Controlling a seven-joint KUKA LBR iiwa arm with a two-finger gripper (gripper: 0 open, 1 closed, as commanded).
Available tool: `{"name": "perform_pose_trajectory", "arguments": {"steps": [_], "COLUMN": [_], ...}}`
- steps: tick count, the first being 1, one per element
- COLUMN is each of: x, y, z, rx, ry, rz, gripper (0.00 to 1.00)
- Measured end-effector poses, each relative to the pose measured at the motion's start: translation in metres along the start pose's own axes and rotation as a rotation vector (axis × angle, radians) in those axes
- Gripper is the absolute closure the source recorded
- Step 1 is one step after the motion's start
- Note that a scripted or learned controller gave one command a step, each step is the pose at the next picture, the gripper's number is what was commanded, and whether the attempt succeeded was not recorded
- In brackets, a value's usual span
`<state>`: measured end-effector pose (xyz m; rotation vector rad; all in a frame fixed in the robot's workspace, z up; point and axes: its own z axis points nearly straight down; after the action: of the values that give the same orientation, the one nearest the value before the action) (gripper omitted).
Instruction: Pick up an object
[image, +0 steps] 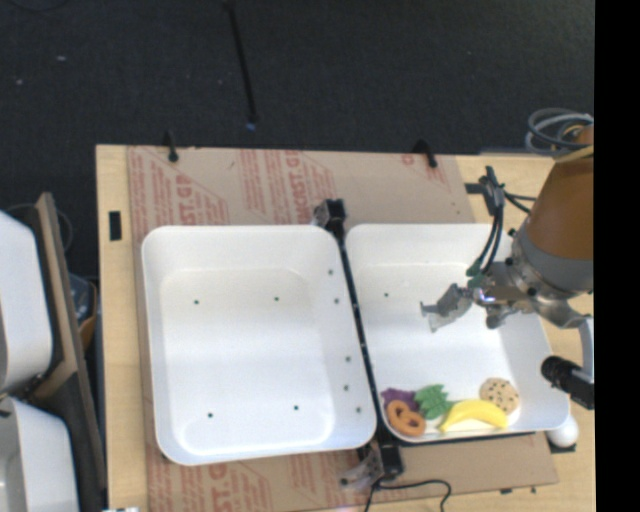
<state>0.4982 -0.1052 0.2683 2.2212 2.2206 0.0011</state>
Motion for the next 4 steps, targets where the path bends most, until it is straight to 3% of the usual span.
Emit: {"name": "perform_pose_trajectory", "arguments": {"steps": [1,2,3,4], "x": [0.008,0.009,-0.007,-0.007], "y": [0.001,0.051,0.086,0.084], "z": [0.106,0.171,0.027,0.032], "rx": [0.010,0.005,-0.010,0.001], "ry": [0.001,-0.001,-0.002,0.000], "rz": [0.051,0.000,0.000,0.000], "gripper": [0.00,0.00,0.00,0.00]}}
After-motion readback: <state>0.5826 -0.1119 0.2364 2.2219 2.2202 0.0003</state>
